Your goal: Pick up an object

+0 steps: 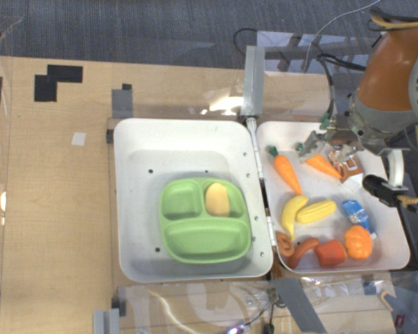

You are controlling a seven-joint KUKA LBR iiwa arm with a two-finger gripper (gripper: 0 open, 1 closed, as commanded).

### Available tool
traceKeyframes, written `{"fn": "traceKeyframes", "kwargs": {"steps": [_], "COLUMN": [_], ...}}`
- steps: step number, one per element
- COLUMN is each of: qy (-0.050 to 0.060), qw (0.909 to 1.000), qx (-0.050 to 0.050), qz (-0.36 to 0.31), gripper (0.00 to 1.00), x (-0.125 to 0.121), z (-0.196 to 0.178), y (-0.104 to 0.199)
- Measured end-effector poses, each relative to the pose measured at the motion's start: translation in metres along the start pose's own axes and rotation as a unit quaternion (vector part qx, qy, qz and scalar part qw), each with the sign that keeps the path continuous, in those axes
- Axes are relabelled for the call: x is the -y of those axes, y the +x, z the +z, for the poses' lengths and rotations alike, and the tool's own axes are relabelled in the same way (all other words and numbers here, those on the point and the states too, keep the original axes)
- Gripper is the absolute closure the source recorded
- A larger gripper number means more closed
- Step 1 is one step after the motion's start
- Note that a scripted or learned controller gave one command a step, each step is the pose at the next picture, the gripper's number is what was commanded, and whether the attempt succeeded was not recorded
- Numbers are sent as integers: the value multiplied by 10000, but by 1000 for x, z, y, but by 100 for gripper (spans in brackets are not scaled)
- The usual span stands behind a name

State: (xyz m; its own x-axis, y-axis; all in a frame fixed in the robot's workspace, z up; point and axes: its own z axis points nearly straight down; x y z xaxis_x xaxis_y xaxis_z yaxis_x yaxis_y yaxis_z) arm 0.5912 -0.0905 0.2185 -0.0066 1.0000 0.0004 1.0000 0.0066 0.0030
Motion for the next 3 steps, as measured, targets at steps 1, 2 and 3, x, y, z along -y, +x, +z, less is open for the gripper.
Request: {"fn": "traceKeyframes", "kwargs": {"steps": [1,2,3], "qy": [0,-1,-48], "qw": [10000,9999,9999], "qx": [0,-1,7], "qz": [0,136,-156], "gripper": [0,0,0], "x": [0,-5,-29], "z": [0,32,129], "y": [0,21,-1]}}
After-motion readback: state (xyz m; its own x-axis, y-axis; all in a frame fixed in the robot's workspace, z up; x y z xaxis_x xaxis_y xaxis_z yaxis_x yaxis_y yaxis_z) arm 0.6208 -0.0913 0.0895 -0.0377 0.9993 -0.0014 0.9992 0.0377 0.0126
